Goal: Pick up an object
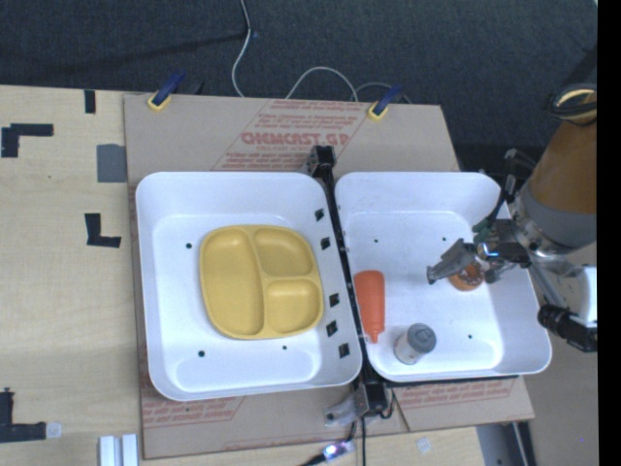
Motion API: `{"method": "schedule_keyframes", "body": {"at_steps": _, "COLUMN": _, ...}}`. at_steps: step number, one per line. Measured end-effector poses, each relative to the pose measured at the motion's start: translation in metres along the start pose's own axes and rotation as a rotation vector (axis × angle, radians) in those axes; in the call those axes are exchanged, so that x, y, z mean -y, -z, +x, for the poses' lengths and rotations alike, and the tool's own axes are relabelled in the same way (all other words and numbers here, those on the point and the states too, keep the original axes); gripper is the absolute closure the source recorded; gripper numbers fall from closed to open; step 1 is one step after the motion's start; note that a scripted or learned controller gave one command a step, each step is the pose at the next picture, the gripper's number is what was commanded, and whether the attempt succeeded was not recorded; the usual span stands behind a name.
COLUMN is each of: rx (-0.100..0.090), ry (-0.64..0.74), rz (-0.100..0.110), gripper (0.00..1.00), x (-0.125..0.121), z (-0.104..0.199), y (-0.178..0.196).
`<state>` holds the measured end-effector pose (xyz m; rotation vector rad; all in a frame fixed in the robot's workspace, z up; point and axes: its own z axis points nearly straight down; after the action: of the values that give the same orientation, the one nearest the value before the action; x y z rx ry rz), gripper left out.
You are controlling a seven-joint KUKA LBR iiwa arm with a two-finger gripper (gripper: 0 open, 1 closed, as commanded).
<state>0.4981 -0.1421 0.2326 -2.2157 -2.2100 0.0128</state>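
My gripper [468, 266] hangs low over the right side of the right bin [408, 202], reaching in from the right. Directly under it lies a small orange-brown object [471, 280], partly covered by the gripper, and I cannot see whether it is gripped. An orange carrot-shaped object [369, 303] lies along the right bin's left wall. A small grey round object [418, 341] stands near the bin's front edge. A yellow divided plate [260, 282] rests in the middle of the left bin [165, 212].
Both bins sit on a cardboard sheet [291, 134] held by two clips at the back. A white cable [320, 76] loops behind the bins. A black divider strip [335, 260] runs between the bins. The arm's body [568, 192] stands over the right rim.
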Motion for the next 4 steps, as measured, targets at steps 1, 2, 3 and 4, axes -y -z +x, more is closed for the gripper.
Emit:
{"method": "schedule_keyframes", "body": {"at_steps": 1, "rx": 0.002, "ry": 0.004, "rz": -0.013, "gripper": 0.0, "x": -0.003, "z": 0.001, "y": 0.006}}
{"method": "schedule_keyframes", "body": {"at_steps": 2, "rx": 0.002, "ry": 0.002, "rz": -0.008, "gripper": 0.0, "x": 0.002, "z": -0.004, "y": -0.055}}
{"method": "schedule_keyframes", "body": {"at_steps": 3, "rx": 0.002, "ry": 0.003, "rz": -0.008, "gripper": 0.0, "x": 0.0, "z": -0.009, "y": -0.1}}
{"method": "schedule_keyframes", "body": {"at_steps": 4, "rx": 0.004, "ry": 0.003, "rz": -0.012, "gripper": 0.0, "x": 0.0, "z": -0.009, "y": -0.151}}
